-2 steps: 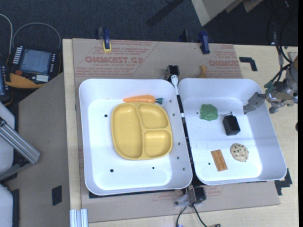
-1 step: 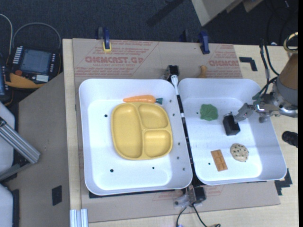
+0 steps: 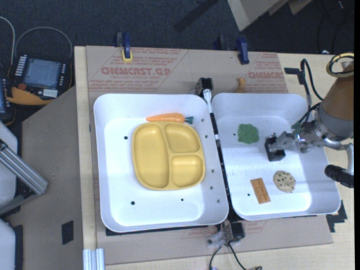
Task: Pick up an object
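Note:
In the right bin (image 3: 298, 207) lie a green leafy piece (image 3: 247, 133), a tan cracker-like bar (image 3: 259, 190) and a round cookie (image 3: 284, 180). My gripper (image 3: 274, 149) hangs low over the bin's middle, to the right of the green piece and above the cookie. Its black fingers point left and nothing shows between them. The arm comes in from the right edge. In the left bin (image 3: 112, 167) sits a yellow divided plate (image 3: 167, 154), with an orange carrot (image 3: 166, 117) lying just behind it.
Both bins rest on a cardboard-covered bench held by blue clamps (image 3: 127, 45) at the back. A black bracket (image 3: 205, 86) sits between the bins at the rear. A pendant with a screen (image 3: 40, 75) lies off the bench at the left.

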Controlling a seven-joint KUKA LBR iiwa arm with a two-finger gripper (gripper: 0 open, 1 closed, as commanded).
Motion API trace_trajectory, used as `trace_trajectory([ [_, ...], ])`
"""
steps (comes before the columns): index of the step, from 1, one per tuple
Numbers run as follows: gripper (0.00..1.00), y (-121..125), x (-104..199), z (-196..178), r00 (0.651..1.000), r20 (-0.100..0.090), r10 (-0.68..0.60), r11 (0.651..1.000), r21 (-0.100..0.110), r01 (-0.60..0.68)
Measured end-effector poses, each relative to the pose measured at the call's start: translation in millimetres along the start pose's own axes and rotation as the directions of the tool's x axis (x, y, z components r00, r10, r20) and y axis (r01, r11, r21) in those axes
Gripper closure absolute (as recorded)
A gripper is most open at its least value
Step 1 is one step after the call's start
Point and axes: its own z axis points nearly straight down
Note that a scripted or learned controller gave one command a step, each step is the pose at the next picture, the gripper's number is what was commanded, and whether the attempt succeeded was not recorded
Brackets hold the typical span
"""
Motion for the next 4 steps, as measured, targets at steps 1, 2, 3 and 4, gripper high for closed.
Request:
trace_trajectory([
  [1,0.00,5.2,0.5,6.5,1.000,0.002,-0.004,1.000,-0.005,0.004],
  [2,1.00,10.9,1.0,-10.5,1.000,0.005,-0.004,1.000,-0.023,0.004],
  [3,1.00,13.1,5.3,-54.8,1.000,0.010,-0.002,1.000,-0.004,0.002],
  [4,1.00,16.1,5.0,-98.3,1.000,0.010,-0.002,1.000,-0.005,0.002],
])
